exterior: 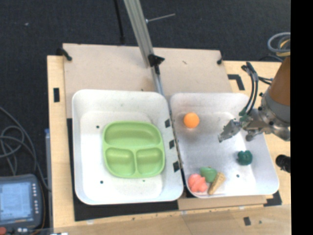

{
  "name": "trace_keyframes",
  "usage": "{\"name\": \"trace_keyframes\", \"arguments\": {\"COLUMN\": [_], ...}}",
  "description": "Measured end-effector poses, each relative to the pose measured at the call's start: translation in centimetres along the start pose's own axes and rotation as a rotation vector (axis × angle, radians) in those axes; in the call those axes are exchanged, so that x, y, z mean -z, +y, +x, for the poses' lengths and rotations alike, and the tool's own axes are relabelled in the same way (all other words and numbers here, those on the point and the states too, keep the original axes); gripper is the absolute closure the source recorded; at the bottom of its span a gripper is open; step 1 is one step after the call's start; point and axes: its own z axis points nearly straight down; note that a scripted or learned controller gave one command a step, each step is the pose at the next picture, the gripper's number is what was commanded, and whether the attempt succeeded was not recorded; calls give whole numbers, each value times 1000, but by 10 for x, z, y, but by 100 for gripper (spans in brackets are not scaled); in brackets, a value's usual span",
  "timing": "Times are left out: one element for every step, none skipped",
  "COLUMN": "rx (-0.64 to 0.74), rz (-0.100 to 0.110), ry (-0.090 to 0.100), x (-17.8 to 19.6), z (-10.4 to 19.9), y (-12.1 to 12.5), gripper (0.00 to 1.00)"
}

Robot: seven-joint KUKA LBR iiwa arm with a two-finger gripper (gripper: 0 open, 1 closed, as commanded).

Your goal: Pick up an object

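The gripper (pixel 238 130) is seen over the right bin (pixel 259 182), its fingers spread wide with nothing between them. The dark green object (pixel 244 157) lies just below it (the nearest candidate); an orange ball (pixel 191 120) sits well apart to the left. A good grasp is best made by centring the fingers over the object before descending.

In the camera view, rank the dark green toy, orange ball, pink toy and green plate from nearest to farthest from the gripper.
From the gripper:
1. Dark green toy, just below it.
2. Orange ball, to its left.
3. Pink toy, bottom corner of the bin.
4. Green plate, in the other bin.
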Motion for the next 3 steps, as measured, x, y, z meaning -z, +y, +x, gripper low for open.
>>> {"name": "trace_keyframes", "arguments": {"rx": [-2,-4,-4], "rz": [0,5,8], "ry": [0,-1,0], "x": [0,-43,-106], "z": [0,0,-3], "y": [0,5,3], "gripper": [0,0,0]}}
